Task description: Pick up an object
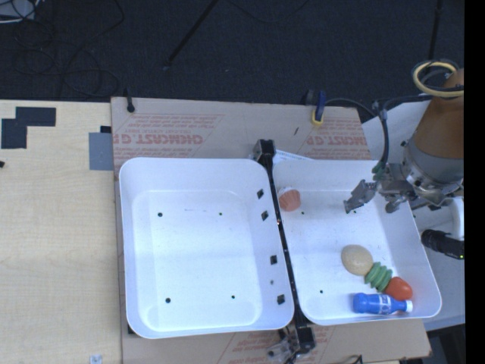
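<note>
My gripper (375,196) hangs over the right bin (333,317), fingers spread, grasping nothing; the cream egg-shaped object (356,259) lies just below, toward the bin's near edge.

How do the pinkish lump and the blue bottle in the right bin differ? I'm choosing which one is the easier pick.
The pinkish lump is small and roundish; the blue bottle is longer and lies on its side. The lump sits alone by the divider at the bin's far left; the bottle lies at the near edge, close beside the red and green toy. Both rest on the floor of the right bin.
</note>
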Available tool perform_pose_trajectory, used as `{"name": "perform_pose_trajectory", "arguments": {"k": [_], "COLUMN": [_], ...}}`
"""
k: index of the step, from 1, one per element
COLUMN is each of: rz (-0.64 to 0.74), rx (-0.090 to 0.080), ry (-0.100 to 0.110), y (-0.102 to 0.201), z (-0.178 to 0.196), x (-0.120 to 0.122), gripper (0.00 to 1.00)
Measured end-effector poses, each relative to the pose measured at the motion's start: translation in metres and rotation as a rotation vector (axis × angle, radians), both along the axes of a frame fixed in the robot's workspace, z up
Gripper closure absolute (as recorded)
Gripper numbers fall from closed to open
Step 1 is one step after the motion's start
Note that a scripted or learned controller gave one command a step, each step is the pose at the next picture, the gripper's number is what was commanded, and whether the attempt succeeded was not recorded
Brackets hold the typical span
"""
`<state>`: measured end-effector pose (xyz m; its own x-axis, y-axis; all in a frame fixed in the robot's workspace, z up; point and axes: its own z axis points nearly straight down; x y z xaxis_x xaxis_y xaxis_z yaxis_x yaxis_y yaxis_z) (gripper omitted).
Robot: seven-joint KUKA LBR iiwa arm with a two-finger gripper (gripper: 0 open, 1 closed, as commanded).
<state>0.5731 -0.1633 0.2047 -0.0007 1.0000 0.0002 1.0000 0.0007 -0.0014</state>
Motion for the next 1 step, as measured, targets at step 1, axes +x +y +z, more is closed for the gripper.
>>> {"name": "perform_pose_trajectory", "arguments": {"k": [1], "rz": [0.001], "rx": [0.000], "ry": [0.000], "y": [0.0102], "z": [-0.0671], "x": [0.0591], "gripper": [0.00]}}
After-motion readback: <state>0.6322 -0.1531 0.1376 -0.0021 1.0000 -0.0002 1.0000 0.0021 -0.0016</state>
